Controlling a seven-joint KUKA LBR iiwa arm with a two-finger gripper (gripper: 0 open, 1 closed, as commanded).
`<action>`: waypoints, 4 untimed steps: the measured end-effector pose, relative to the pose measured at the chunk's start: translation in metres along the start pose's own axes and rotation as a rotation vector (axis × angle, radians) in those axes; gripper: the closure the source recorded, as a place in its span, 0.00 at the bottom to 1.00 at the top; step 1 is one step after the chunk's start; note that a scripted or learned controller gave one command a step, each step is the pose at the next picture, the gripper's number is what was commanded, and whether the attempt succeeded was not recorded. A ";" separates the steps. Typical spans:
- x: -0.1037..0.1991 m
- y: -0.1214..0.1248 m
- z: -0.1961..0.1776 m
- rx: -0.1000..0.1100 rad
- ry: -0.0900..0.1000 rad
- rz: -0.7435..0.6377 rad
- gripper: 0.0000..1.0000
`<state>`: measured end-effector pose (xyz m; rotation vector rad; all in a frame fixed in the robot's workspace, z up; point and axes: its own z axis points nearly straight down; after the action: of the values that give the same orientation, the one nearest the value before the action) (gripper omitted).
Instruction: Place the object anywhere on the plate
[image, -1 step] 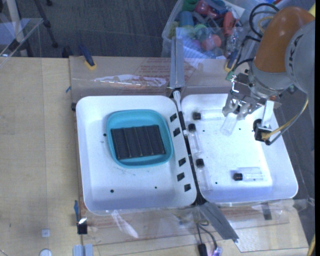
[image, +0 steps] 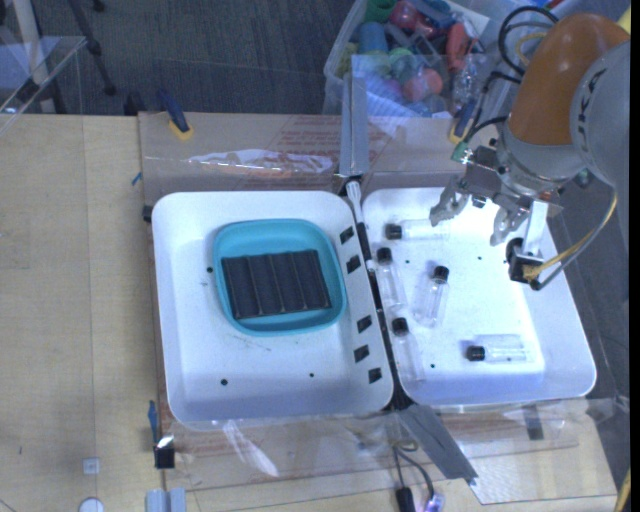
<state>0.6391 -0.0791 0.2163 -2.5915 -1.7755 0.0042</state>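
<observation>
A turquoise plate lies in the left bin with a black ribbed block on it. The right bin holds several clear vials with black caps: one near the back left, one in the middle, one at the front right, and others along the divider. My gripper hangs over the back of the right bin, open, with its two fingers spread apart and nothing between them. It stands right of the back-left vial.
A divider with black clips separates the two bins. A clear box of coloured toys stands behind the bins. A yellow cable loops from the wrist along the right bin's right side.
</observation>
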 end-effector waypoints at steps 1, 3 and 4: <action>-0.053 0.050 -0.037 -0.004 0.000 -0.103 0.00; -0.111 0.074 -0.142 -0.006 -0.002 -0.158 1.00; -0.111 0.074 -0.142 -0.006 -0.002 -0.158 0.00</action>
<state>0.6684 -0.2091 0.3586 -2.4473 -1.9780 0.0013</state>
